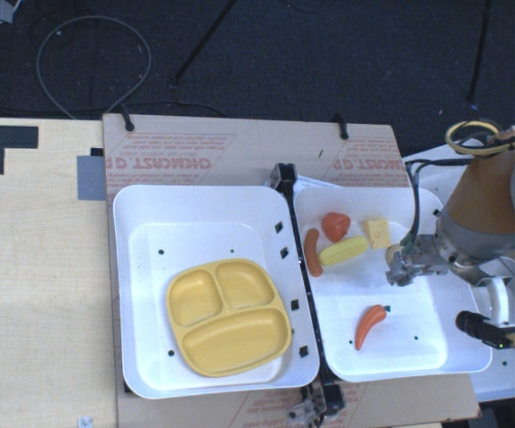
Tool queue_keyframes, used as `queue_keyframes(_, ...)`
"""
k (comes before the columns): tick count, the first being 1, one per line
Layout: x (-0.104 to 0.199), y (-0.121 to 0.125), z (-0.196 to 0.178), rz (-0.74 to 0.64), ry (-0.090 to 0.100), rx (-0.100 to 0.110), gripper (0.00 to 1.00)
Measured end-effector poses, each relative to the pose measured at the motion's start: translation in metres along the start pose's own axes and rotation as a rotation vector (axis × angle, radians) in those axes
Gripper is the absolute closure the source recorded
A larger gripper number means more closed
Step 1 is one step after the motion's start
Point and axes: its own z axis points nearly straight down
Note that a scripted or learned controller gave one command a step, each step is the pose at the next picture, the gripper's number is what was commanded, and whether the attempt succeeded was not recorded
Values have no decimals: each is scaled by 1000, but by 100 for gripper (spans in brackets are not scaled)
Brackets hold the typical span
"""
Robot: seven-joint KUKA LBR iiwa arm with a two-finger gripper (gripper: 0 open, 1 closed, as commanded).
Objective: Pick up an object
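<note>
The right bin (418, 355) holds several toy foods: a red tomato-like piece (335, 226), a yellow corn cob (343, 251), a pale yellow cheese block (378, 233), a reddish sausage (313, 251) against the left wall, and an orange-red chili pepper (370, 325) toward the front. My gripper (400, 267) hangs low over the right side of this bin, just right of the corn and below the cheese block. Nothing shows between its tips.
In the left bin (142, 230) lies a yellow divided plate (228, 316). A black divider clip strip (295, 266) runs between the bins. Cardboard backs both bins, and a pale wooden bench top (35, 283) lies to the left. The arm's body (480, 208) overhangs the right bin's edge.
</note>
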Motion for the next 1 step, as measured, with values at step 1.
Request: queue_keyframes(1,-1,1,-53,1,0,0,100)
